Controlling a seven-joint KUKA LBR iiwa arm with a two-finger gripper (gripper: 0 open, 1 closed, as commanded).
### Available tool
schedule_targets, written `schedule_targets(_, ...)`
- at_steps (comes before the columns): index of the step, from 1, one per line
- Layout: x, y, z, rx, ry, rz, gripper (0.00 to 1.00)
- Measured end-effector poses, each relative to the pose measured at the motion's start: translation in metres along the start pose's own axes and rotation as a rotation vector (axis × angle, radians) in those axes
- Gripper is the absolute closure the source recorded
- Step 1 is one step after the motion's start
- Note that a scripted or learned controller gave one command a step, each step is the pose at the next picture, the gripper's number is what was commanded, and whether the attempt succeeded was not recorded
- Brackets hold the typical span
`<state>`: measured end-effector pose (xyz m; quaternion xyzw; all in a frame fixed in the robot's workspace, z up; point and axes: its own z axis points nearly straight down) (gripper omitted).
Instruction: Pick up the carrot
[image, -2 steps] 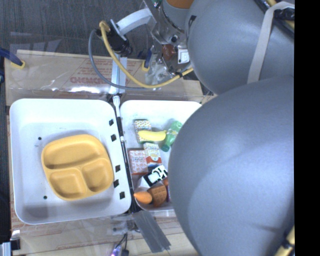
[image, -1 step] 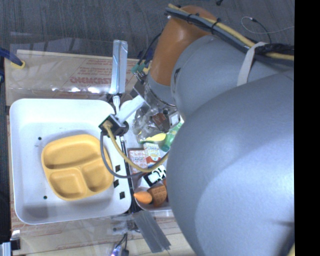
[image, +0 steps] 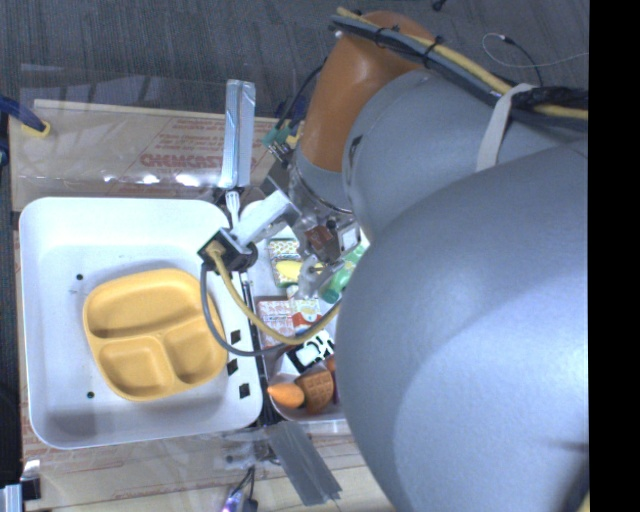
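Note:
An orange rounded piece that looks like the carrot (image: 284, 396) lies at the near left corner of the right bin, beside a brown item (image: 317, 386). The arm's grey bulk covers most of that bin. My gripper (image: 314, 268) hangs over the far left part of the right bin, above a yellow item (image: 287, 270) and a green one (image: 343, 272), well away from the carrot. The carrot is not in it.
The left bin (image: 50, 240) holds a yellow divided plate (image: 152, 332). A printed card (image: 285, 316) and a black-and-white tag (image: 312, 351) lie in the right bin. A yellow-and-black cable (image: 222, 300) loops over the wall between the bins.

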<state>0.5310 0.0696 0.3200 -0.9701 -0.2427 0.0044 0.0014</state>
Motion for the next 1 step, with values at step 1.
schedule_targets(1, -0.023, 0.0464, 0.1305, 0.002, -0.001, 0.282, 0.0)
